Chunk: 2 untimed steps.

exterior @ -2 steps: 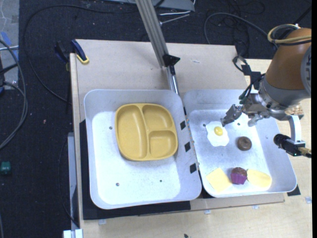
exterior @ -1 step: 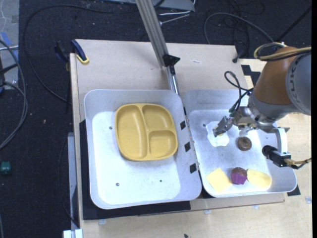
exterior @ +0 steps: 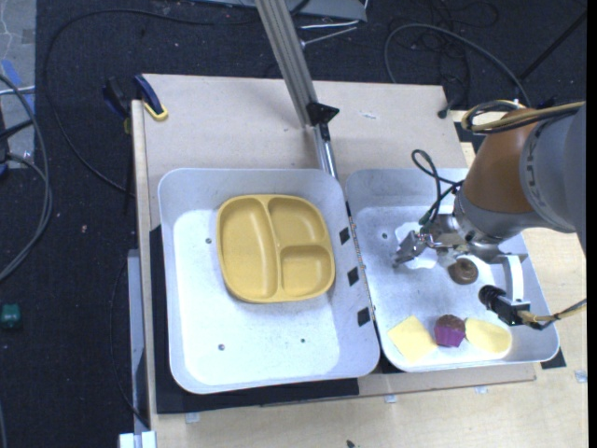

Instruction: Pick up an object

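While the arm point(exterior: 522, 171) reaches in from the right, its gripper point(exterior: 410, 248) hangs low over the right bin point(exterior: 373, 250), near the middle of the bin. Whether the gripper is released or clenched cannot be told. A purple object point(exterior: 450, 330) lies at the near edge of this bin between 2 pale yellow pieces point(exterior: 412, 337), apart from the gripper. A yellow tray point(exterior: 276, 247) with 3 compartments lies in the left bin point(exterior: 187, 278).
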Tool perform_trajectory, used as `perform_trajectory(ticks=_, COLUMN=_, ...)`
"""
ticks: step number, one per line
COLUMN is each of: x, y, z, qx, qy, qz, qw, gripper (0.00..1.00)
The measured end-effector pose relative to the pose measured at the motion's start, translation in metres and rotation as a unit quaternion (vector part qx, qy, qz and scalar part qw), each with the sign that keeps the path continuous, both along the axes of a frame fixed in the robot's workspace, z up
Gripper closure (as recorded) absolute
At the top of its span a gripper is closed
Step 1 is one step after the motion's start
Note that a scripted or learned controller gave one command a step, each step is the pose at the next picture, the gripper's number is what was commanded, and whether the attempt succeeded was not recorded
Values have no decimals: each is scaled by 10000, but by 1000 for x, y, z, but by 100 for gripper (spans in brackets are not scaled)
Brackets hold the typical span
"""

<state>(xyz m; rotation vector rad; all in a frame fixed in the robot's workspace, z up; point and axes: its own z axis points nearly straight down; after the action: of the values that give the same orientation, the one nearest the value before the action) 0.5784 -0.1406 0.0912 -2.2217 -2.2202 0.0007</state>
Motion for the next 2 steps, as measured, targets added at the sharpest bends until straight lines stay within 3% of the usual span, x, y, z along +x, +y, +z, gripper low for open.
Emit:
perform_trajectory(ticks=1, x=2, y=-1, z=13, qx=-17, qy=-31, qz=-3, qw=10000, gripper=100)
perform_trajectory(ticks=2, x=11, y=-8, z=66, qx=-8, qy=-27, qz=12, qw=10000, gripper=100)
